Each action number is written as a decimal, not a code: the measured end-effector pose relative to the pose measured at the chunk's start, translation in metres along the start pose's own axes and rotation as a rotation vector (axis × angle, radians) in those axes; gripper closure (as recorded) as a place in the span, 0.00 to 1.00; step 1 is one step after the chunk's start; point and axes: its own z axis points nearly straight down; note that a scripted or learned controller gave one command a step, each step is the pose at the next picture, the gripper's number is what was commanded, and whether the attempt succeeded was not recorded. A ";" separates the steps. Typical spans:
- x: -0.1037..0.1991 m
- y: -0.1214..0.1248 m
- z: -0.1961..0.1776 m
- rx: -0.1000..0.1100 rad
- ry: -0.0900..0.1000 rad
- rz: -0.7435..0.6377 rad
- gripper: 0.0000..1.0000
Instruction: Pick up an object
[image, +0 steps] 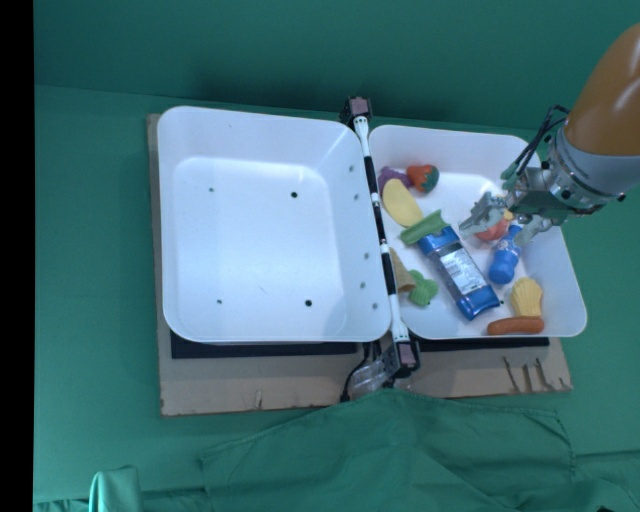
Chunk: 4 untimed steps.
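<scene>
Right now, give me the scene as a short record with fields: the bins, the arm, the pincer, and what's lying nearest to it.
left bin: white, shallow, small dark holes in its floor
right bin: white, holds the toy items
arm: reaches in from the right, orange band above the wrist
pincer: over the right bin's upper right part
nearest items: red toy just under the pincer, blue bottle beside it
other items: blue packet, strawberry, yellow lemon-like piece, orange sausage
grasp: cannot tell
</scene>
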 end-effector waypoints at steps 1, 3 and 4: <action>-0.015 0.000 0.105 0.012 0.003 0.002 0.00; -0.042 0.094 0.129 -0.009 -0.003 -0.002 0.00; 0.015 0.048 0.127 -0.019 -0.007 -0.002 0.00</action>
